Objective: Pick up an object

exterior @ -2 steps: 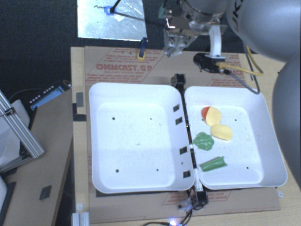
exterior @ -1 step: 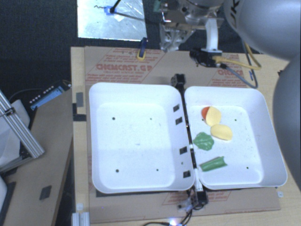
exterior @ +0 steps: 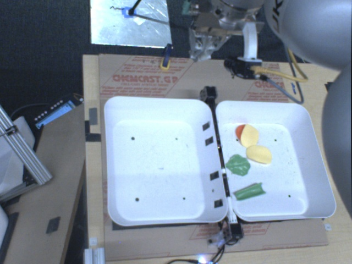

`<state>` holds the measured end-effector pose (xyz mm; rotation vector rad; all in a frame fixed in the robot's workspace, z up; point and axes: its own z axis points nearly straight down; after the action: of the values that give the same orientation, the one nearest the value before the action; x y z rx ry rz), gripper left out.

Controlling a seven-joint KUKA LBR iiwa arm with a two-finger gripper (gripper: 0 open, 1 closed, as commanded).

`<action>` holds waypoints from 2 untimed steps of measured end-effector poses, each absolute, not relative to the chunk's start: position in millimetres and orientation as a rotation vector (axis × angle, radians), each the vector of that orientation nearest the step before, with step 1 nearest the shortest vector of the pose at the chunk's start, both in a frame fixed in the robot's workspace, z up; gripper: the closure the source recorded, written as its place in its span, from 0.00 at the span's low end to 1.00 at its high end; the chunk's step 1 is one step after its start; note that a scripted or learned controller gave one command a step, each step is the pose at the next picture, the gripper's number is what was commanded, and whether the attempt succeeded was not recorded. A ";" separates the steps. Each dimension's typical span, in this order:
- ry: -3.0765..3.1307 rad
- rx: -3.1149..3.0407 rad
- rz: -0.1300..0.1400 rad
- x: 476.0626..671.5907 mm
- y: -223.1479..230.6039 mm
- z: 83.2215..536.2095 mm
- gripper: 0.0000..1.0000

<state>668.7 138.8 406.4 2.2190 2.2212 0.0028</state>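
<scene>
The right bin [exterior: 308,147] holds several small items. A yellow oval piece [exterior: 249,136] lies over a red piece [exterior: 240,131] near the bin's upper left. Just below them sits a second yellow piece [exterior: 259,154]. A green leaf-shaped piece [exterior: 237,164] lies to its lower left, and a green pod-like piece [exterior: 249,191] rests nearer the front wall. My gripper [exterior: 202,49] hangs high above the bench, behind the bins' far edge, well away from all the items, with nothing visible in it.
The left bin [exterior: 118,147] stands beside the right one, joined by a black-clipped seam [exterior: 215,153]. A yellow clip [exterior: 165,64] sits on the cardboard behind the bins. The grey arm [exterior: 319,21] fills the upper right. A metal frame [exterior: 22,153] stands at far left.
</scene>
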 end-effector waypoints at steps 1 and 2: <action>2.221 2.219 0.003 668.7 136.0 406.8 1.00; 2.224 2.216 0.004 668.8 140.6 420.8 1.00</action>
<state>668.8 140.6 420.8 2.2160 2.2236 0.0041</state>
